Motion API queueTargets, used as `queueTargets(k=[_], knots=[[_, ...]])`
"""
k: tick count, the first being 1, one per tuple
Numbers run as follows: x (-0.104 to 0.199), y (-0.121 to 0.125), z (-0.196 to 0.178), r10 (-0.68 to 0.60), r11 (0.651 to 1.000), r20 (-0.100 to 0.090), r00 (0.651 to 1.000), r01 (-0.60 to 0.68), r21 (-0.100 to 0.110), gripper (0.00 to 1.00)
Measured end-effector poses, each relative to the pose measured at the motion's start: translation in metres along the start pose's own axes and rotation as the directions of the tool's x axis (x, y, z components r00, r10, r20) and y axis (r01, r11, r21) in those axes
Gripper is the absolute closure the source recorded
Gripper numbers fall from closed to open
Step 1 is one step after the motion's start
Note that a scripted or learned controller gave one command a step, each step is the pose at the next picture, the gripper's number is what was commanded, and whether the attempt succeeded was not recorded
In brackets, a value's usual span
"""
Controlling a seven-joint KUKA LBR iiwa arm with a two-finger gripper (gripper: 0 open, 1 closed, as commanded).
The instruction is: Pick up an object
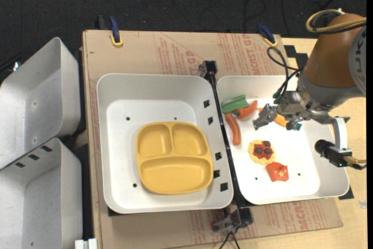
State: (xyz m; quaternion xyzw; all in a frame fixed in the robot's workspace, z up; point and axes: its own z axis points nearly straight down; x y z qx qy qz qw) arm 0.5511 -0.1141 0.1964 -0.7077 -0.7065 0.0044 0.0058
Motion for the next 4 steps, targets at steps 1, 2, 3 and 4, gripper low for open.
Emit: queueTargets(k=[1, 2, 3, 4], knots=[[0.000, 0.003, -0.008, -0.002, 1.000, 0.002, 1.000, 0.002, -0.013, 0.00], [-0.003, 0.002, 0.056, 0.000, 1.000, 0.001, 1.000, 0.000, -0.009, 0.00], [-0.003, 0.003, 0.106, 0.000, 1.000, 0.003, 1.000, 0.000, -0.013, 0.00], [-0.003, 0.003, 0.094, 0.002, 1.000, 0.002, 1.000, -0.002, -0.014, 1.00]])
